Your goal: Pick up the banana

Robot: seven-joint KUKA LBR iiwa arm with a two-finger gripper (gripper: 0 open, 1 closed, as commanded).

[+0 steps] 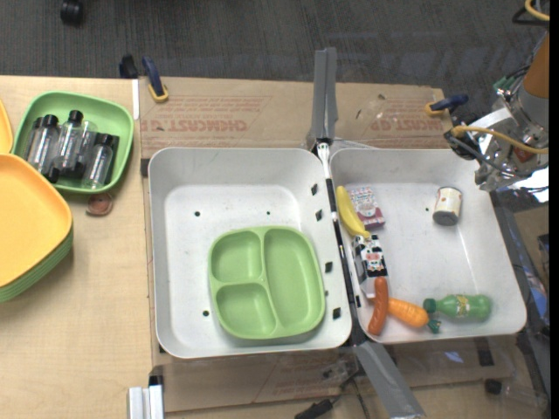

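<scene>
Banana (351,212) lies at right bin's (511,282) nine o'clock wall, small, light, smooth, maybe slippery. We pinch across its middle. Gripper (500,168) at two o'clock; we cannot tell its opening.

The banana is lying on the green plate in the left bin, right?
Not quite. The camera view shows the banana in the right bin, along its left wall, beside a pink packet. The green plate is indeed in the left bin.
</scene>
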